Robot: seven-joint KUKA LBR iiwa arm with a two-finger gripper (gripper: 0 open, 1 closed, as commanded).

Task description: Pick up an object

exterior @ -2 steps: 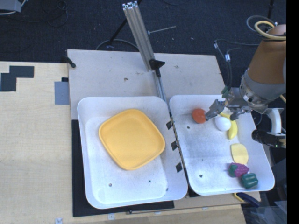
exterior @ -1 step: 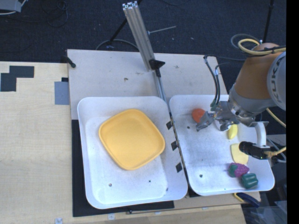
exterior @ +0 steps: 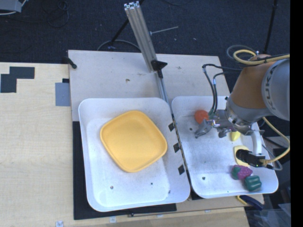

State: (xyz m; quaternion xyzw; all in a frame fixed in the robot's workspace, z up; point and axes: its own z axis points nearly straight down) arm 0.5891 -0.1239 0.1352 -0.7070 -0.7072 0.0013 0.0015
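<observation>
My gripper hangs low over the upper middle of the right bin, its fingers spread and nothing between them. A small orange ball lies just up and left of the gripper, apart from the fingers. A small yellow object sits right beside the gripper's right side, partly hidden by the wrist. In the bin's near right corner lie a magenta and green object and a dark green block.
The left bin holds a large yellow square plate. A grey metal bar slants down toward the divide between the bins. The arm's grey and orange body overhangs the right bin's far right side.
</observation>
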